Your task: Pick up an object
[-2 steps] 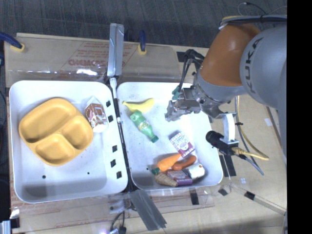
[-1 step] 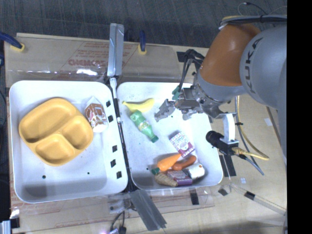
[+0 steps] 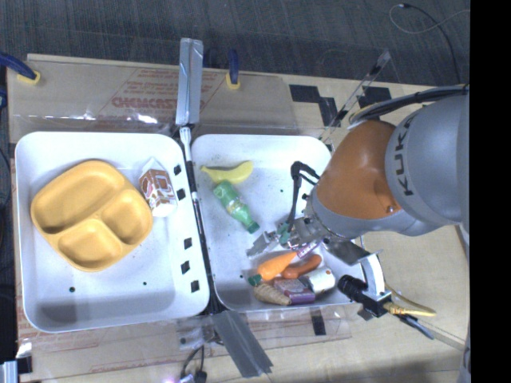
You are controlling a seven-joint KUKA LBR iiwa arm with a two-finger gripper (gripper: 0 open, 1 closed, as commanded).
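Camera view. The grey arm with the orange band (image 3: pixel 363 183) reaches over the right white plastic bin (image 3: pixel 267 146), and the gripper (image 3: pixel 294 236) sits low above a cluster of items at that bin's near right corner. Whether the gripper is released or clenched cannot be told.

Step in hand, as judged: descent onto a target, not yet a confirmed grasp. The nearest candidate is the orange carrot-shaped toy (image 3: pixel 279 264), just beside a red piece (image 3: pixel 307 266), a white cylinder (image 3: pixel 321 281) and a purple item (image 3: pixel 299 297). The next move calls for closing on one item without snagging its neighbours.

Right bin also holds a yellow toy banana (image 3: pixel 229 171) and a green plastic bottle (image 3: pixel 234 205).

Left white plastic bin (image 3: pixel 48 309) holds a yellow three-compartment tray (image 3: pixel 90 214) and a small brown-and-white packet (image 3: pixel 158 188).
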